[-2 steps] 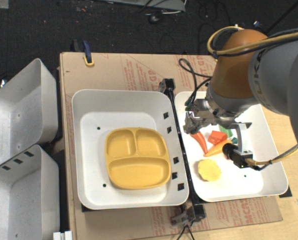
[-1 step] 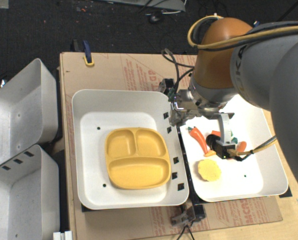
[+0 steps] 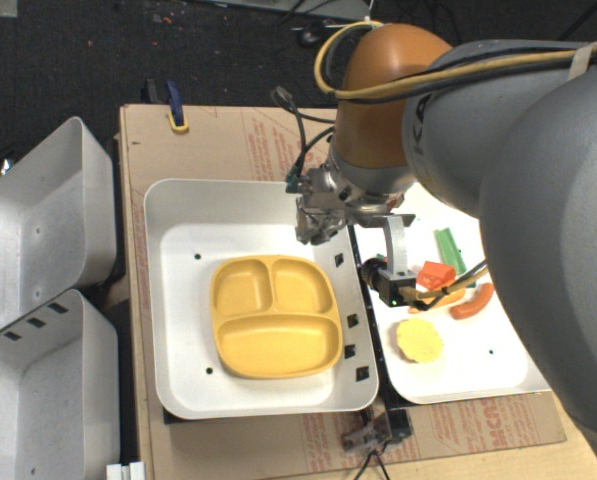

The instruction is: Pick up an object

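Note:
A yellow divided plate (image 3: 275,316) lies flat in the middle of the left white bin (image 3: 178,268). In the right bin (image 3: 483,368) are a green stick (image 3: 448,248), an orange block (image 3: 436,275), a red-orange sausage-shaped piece (image 3: 471,302) and a round yellow piece (image 3: 418,340). My gripper (image 3: 316,230) hangs over the back right corner of the left bin, just behind the plate's far edge. I see nothing in it. The arm's bulk hides much of the right bin's back part.
A brown cardboard sheet (image 3: 228,138) lies under both bins. A white bin-like shell (image 3: 38,228) stands off the bench at the left. A blue and yellow clamp (image 3: 176,108) sits at the board's back left corner.

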`<control>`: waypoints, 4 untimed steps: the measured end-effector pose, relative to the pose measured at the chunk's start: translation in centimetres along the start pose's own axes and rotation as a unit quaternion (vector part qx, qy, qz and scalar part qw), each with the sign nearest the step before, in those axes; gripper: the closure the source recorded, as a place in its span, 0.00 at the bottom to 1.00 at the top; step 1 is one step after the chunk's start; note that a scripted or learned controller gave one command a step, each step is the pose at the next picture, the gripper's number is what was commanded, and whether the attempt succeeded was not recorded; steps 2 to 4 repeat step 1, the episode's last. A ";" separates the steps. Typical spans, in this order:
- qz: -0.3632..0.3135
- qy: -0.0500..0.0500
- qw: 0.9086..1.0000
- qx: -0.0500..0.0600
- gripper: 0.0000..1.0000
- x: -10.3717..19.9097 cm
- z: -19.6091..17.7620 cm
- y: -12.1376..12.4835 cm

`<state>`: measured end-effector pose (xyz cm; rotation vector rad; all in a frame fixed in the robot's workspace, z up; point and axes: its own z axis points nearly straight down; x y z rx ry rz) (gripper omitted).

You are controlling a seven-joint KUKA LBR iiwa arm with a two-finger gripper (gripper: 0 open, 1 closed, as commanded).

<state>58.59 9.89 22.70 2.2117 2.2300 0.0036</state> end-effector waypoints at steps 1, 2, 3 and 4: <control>0.003 -0.001 1.000 0.001 0.00 -0.4 0.0 -0.1; 0.003 -0.001 1.000 0.001 0.00 -0.4 0.0 -0.1; 0.003 -0.001 1.000 0.001 0.00 -0.4 0.0 -0.1; 0.003 -0.001 1.000 0.001 0.00 -0.4 0.0 -0.1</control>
